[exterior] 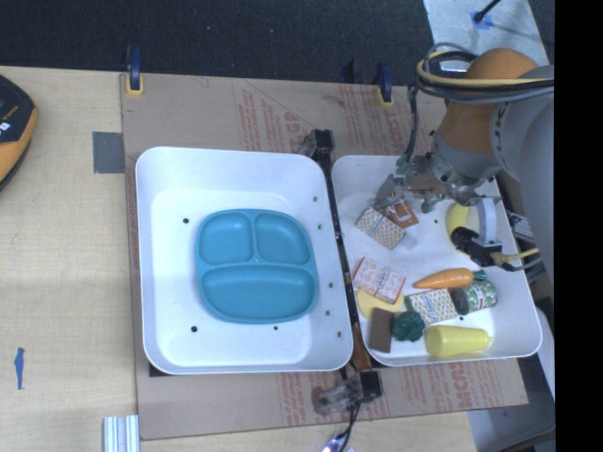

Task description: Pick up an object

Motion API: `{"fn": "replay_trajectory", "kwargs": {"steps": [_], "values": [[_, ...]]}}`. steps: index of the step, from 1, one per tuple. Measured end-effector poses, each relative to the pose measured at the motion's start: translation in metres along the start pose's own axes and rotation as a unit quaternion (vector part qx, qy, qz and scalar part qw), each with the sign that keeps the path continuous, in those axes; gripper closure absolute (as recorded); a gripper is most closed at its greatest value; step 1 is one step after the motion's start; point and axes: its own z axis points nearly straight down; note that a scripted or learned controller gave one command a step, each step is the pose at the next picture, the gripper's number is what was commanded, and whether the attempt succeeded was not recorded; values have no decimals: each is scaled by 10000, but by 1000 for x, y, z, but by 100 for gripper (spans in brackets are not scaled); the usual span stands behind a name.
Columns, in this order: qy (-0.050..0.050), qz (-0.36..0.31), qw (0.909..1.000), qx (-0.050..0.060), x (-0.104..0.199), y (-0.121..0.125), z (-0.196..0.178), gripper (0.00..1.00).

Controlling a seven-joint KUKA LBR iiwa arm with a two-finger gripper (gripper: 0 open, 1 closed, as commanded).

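My gripper hangs open over the far part of the right bin. Just below its tips lie a small orange-edged packet and a patterned box; nothing sits between the fingers. Nearer the front lie a second patterned box, a yellow slice, a brown block, a green broccoli piece, a third patterned box, a carrot, a green can and a yellow cylinder. A yellow banana-like piece lies right of the gripper.
The left bin holds a blue divided plate. A black clip sits at the far end of the wall between the bins. The grey arm with its orange band leans in over the right bin's far right corner.
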Motion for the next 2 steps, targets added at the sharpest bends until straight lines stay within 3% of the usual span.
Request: {"fn": "replay_trajectory", "kwargs": {"steps": [1, 2], "values": [[6, -8, 10000, 30, 0, -2, -10, 100], [19, -18, 10000, -3, 72, -9, -105, 100]]}}
